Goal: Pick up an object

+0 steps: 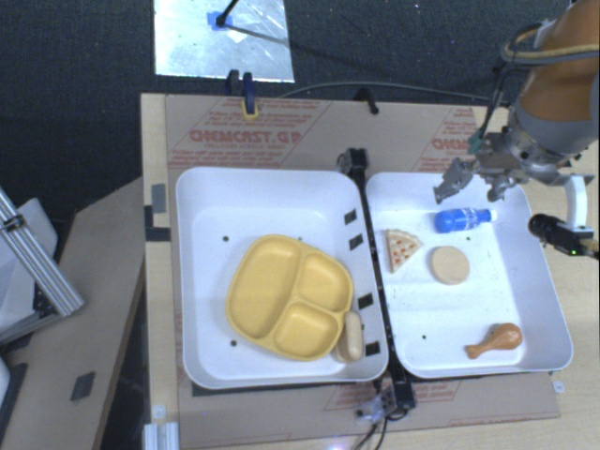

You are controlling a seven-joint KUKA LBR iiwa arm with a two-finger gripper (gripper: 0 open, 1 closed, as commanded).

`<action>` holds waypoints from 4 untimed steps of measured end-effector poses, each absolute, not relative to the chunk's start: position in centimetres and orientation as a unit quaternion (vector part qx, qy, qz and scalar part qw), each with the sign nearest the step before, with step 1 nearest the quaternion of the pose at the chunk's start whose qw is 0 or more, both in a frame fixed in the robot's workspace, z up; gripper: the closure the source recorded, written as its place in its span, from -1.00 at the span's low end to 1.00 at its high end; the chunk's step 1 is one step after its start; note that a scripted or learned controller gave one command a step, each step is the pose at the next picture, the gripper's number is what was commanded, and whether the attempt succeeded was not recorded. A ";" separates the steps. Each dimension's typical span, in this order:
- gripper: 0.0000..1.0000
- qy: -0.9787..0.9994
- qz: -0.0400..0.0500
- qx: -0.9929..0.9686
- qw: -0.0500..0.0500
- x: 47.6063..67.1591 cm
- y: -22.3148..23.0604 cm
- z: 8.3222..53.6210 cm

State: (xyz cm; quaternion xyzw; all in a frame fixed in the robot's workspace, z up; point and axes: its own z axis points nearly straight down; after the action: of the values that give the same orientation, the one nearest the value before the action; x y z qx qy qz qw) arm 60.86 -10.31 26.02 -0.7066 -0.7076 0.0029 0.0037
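My arm [562, 82] is a rounded grey housing under a broad orange band, with a dark cable looping beside it. Its end effector [473, 184] is grey metal with two dark-tipped fingers [448, 187].

A silver foil sheet [223, 24] lies beyond the brown board [281, 129].

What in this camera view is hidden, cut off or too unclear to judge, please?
- Arm: cut off by the top and right edges of the camera view.
- Gripper: too blurred and small to tell its height over the blue bottle.
- Pale roll: whether it leans on the yellow tray or only lies beside it is unclear.
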 end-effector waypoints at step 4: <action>-1.00 -0.708 0.000 -0.707 0.000 61.0 -8.6 10.7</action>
State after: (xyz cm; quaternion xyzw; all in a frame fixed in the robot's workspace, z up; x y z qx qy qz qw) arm 60.98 -8.62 10.74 -0.7066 -0.7076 0.0003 0.0004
